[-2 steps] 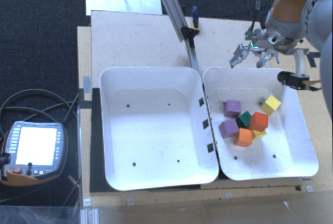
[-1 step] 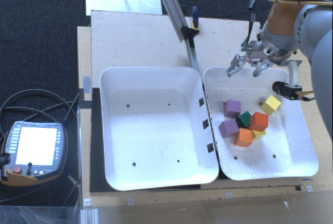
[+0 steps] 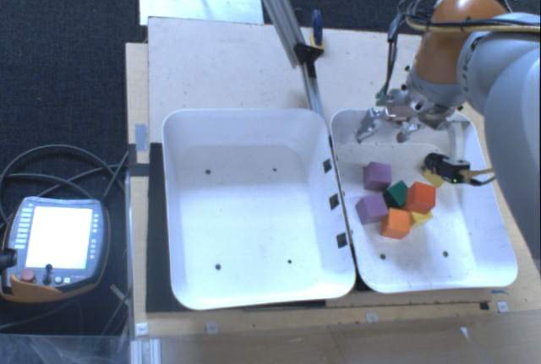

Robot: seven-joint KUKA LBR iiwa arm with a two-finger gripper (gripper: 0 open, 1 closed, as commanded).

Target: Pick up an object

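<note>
a grey arm with an orange band reaches over the right bin on the counter. its jaws hang above the bin's far end, spread apart and pinching nothing. a cluster of blocks lies nearer the bin's middle, apart from the jaws: two purple blocks, a green block, two orange blocks and a yellow block. the left bin sits just beside the right bin.

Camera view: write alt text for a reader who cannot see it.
A grey robot arm reaches in from the right, its pincer over the far end of the right white bin, apart from a cluster of small blocks: two purple, one green, two orange and a yellow one. The left white bin sits beside it.
</note>
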